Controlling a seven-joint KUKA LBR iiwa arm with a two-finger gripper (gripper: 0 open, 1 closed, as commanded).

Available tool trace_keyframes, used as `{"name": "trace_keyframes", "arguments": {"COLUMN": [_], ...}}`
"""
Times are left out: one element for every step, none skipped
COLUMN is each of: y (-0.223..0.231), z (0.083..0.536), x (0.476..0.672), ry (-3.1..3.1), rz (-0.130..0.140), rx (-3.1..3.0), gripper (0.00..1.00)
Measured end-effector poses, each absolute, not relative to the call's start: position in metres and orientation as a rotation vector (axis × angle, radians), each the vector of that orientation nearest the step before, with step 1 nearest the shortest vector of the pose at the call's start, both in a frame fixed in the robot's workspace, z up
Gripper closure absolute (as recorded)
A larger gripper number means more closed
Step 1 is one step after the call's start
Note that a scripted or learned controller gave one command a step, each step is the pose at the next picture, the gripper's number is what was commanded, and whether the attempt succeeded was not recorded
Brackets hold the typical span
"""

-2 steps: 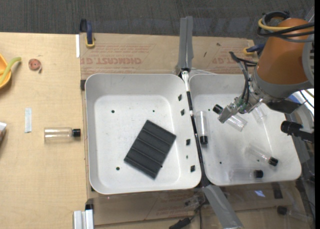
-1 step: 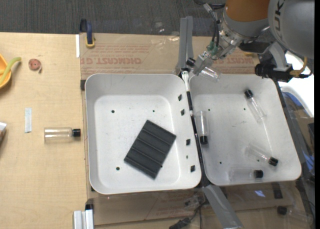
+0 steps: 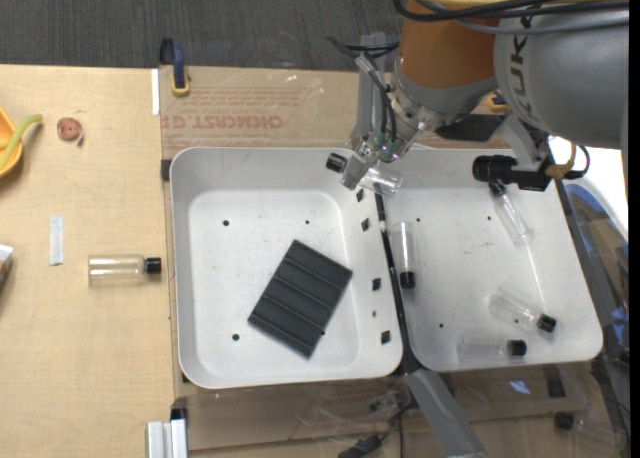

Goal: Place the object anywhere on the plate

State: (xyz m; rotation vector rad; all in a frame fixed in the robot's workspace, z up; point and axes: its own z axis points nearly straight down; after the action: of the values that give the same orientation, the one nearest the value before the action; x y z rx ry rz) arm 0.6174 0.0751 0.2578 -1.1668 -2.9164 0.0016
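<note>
The grey arm [image 3: 570, 46] with its orange band [image 3: 455, 16] is reaching in from the right, and its tool [image 3: 372, 158] is hanging over the far end of the seam where the two white bins are meeting. Whether the tool is wide or narrow, I cannot tell; nothing is showing between its tips.

A dark ribbed rectangular plate [image 3: 300, 298] is lying flat and turned at an angle in the left bin [image 3: 190, 276]. In the right bin [image 3: 570, 246], four clear plastic vials with black caps are lying on their sides: one vial [image 3: 403, 256] just beside the seam, one [image 3: 510, 214] near the far right, and two [image 3: 520, 310] [image 3: 490, 349] near the front right corner. All are sitting well apart from the plate.

On the tabletop [image 3: 80, 366], left of the bins, another capped vial [image 3: 124, 266] is lying on its side.
</note>
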Motion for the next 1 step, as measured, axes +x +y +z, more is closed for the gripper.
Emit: {"name": "trace_keyframes", "arguments": {"y": [0.1362], "z": [0.2357], "x": [0.5325], "ry": [-2.918], "rz": [0.002], "rx": [-1.165], "gripper": [1.00]}}
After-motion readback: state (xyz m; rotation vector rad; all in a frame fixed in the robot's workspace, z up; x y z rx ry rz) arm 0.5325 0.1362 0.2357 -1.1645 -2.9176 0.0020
